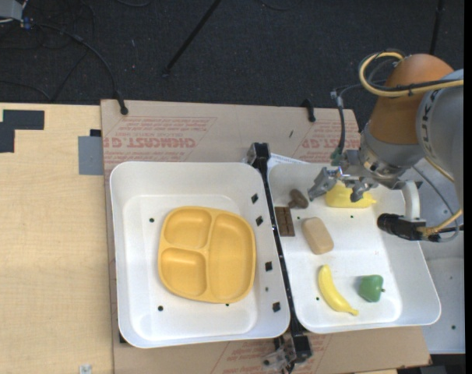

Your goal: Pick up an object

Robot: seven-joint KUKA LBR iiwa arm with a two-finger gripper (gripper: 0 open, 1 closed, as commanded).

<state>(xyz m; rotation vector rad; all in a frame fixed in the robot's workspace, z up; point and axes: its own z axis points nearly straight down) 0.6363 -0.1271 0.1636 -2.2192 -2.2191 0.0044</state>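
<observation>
The likeliest target is a yellow block (350,198) near the back wall of the right bin (411,306), since the jaws (343,181) hang right over it. The grey fingers (323,184) are spread wide, one to the block's left and one over its right part, and nothing is gripped between them. Whether they touch the block cannot be told.

Left of the block, near the bin's back left corner, lies a small dark brown lump (298,199). In front of that a tan loaf (317,235) lies at a slant in the middle of the bin. A flat brown bar (283,220) sits at the bin's left edge, beside the divider. Toward the front lie a banana (335,290) and, just to its right, a green pepper (370,287); the two are apart.

The arm (411,111) comes in from the right, its orange band above the wrist, with cables looping round it.

The left bin (135,209) holds a yellow tray (208,253) with three compartments, lying flat at its middle. Both bins rest on a cardboard sheet (189,131) on the bench (41,248).
</observation>
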